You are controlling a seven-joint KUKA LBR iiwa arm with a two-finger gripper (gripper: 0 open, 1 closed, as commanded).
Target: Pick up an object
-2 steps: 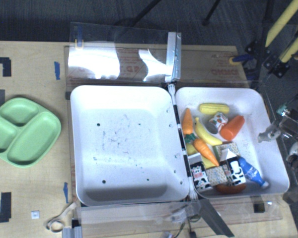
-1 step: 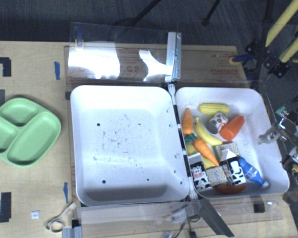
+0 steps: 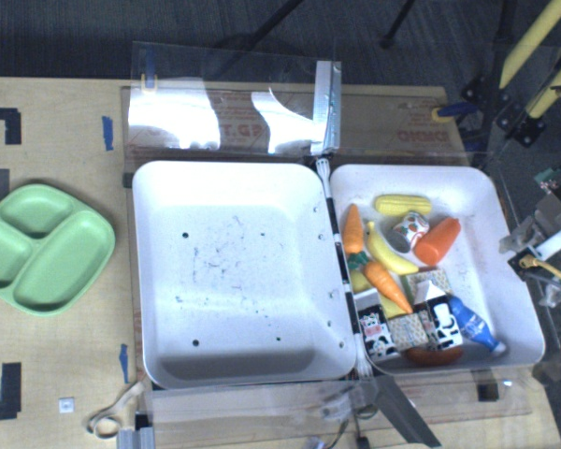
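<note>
The objects to pick lie crowded in the right bin (image 3: pixel 477 195), mostly in its left and lower part. A yellow corn cob (image 3: pixel 402 203) lies nearest the far wall, with a small round red-and-white piece (image 3: pixel 410 228) just below it and a red-orange pepper (image 3: pixel 438 239) beside that. A yellow banana (image 3: pixel 389 251) curves down between an orange carrot (image 3: pixel 353 229) at the bin's left wall and a second carrot (image 3: pixel 389 287) lower down. A green piece (image 3: pixel 358 280) is mostly hidden under the banana and carrot, so its kind cannot be told. At the near wall, several printed cards or small boxes (image 3: pixel 407 327) overlap in a heap; their markings are too small to read. A blue bottle (image 3: pixel 471 325) lies tilted across them.

The left bin (image 3: pixel 234 260) sits touching the right one along a shared divider. Behind the bins a clear plastic sheet (image 3: pixel 234 110) glares with reflections. A green divided plate (image 3: pixel 43 247) rests on the bench well to the left.

At the right edge, beside the right bin, part of the robot hardware (image 3: pixel 542 246) is cut off by the frame; its state cannot be told. It sits outside the bin, well apart from the pile.
</note>
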